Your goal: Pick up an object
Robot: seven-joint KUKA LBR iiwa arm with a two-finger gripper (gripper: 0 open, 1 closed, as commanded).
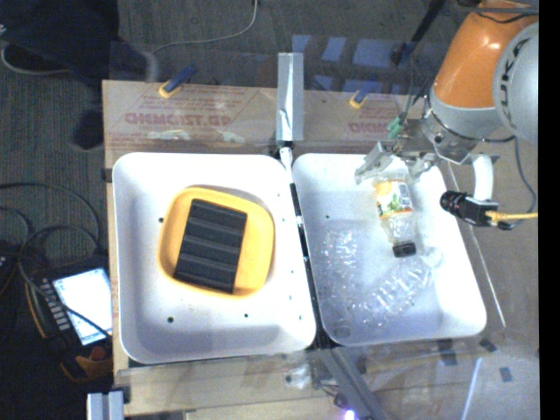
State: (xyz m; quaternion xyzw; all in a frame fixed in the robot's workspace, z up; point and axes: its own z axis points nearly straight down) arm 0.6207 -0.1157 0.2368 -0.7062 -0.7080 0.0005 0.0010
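A wooden bench is seen from above at a slant, with two shallow white bins set side by side on it. Nearest the viewer, at the lower left beside the bench, a tablet with a lit screen (77,303) lies on the floor among dark cables. In the near part of the right bin (455,318), a crumpled clear plastic bottle (394,289) is seen lying on the white floor, hard to tell from the glare around it. In the left bin (131,322), a yellow rounded dish (175,226) rests near the middle, and a black ribbed block (210,245) lies on top of it, tilted slightly. Farther into the right bin, a small clear bottle (395,213) with a yellow and green label and a dark cap is laid lengthwise, its cap pointing toward the viewer. The gripper (398,163) is placed directly over the far end of this small bottle, with metal fingers (373,162) spread on either side of it; whether the bottle is grasped or merely hovered over cannot be told. Above the gripper, at the upper right, the arm's orange band (472,46) and grey casing are seen. Beyond the bins, a cardboard sheet (192,116) with red lettering is held by a blue and yellow clamp (177,80).
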